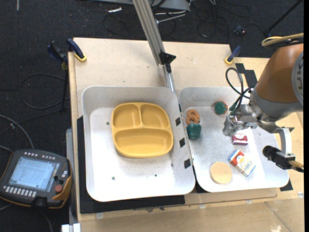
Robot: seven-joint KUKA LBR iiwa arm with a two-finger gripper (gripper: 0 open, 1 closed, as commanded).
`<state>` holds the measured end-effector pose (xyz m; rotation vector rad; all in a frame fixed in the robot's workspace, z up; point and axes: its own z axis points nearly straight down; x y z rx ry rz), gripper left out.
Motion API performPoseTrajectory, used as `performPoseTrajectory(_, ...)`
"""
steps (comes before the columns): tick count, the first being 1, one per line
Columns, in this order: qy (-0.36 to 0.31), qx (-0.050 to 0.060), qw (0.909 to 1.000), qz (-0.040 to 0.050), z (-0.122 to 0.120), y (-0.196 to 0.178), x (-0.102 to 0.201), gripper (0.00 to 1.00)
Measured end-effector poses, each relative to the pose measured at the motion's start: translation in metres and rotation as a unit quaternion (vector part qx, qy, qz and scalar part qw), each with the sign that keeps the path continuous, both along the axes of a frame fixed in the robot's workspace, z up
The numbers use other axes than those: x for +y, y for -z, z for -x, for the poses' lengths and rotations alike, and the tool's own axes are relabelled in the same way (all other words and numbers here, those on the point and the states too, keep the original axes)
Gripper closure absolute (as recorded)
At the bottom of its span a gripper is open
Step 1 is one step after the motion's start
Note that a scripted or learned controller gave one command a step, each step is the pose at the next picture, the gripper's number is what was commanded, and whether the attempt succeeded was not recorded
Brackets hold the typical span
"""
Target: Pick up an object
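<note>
The right bin (pixel 205 170) holds several small objects: a brown pretzel-like piece (pixel 192 115), a dark green cup (pixel 194 130), a green ball (pixel 220 107), a small red and white packet (pixel 240 139), a colourful box (pixel 242 162) and a tan round disc (pixel 221 173). My gripper (pixel 235 128) hangs low over the right bin, directly above the red and white packet and just left of the arm's grey wrist. Its fingertips blend with the packet, and nothing is visibly lifted.
The left bin (pixel 96 178) holds a yellow divided plate (pixel 142 129). A metal pole (pixel 152 28) slants down to the bins' shared back edge. A teach pendant (pixel 31 178) lies off the bench at lower left. Clamps sit at the bench's back corners.
</note>
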<state>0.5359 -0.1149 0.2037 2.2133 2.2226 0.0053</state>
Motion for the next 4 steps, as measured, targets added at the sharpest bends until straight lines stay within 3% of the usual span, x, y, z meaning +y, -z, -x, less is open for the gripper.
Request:
performPoseTrajectory(1,0.001,0.0,1.0,0.0004,-0.007,-0.047,-0.007,1.0)
performPoseTrajectory(4,-0.003,0.003,1.0,-0.0016,-0.004,-0.04,0.144,1.0)
